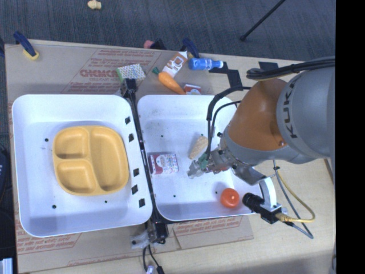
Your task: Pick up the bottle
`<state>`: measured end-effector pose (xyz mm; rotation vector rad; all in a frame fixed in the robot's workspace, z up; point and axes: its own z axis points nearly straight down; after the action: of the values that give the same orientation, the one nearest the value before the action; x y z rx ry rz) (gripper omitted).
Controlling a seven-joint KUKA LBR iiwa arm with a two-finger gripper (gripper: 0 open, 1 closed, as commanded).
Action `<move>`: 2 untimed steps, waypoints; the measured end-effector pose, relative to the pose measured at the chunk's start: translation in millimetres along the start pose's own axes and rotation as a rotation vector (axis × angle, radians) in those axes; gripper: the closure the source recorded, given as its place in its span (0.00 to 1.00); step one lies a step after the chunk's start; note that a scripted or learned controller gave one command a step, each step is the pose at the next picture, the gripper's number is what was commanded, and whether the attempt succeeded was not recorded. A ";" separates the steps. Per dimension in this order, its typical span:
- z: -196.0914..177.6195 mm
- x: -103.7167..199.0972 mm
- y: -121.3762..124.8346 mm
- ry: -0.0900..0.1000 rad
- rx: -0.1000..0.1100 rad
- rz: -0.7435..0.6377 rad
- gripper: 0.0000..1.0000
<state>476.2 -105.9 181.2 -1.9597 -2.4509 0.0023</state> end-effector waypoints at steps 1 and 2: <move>-28.7 17.8 4.2 -0.002 -0.001 0.137 1.00; -24.3 29.1 6.8 -0.001 -0.002 0.326 1.00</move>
<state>476.6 -76.1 205.6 -2.3329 -2.1028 0.0018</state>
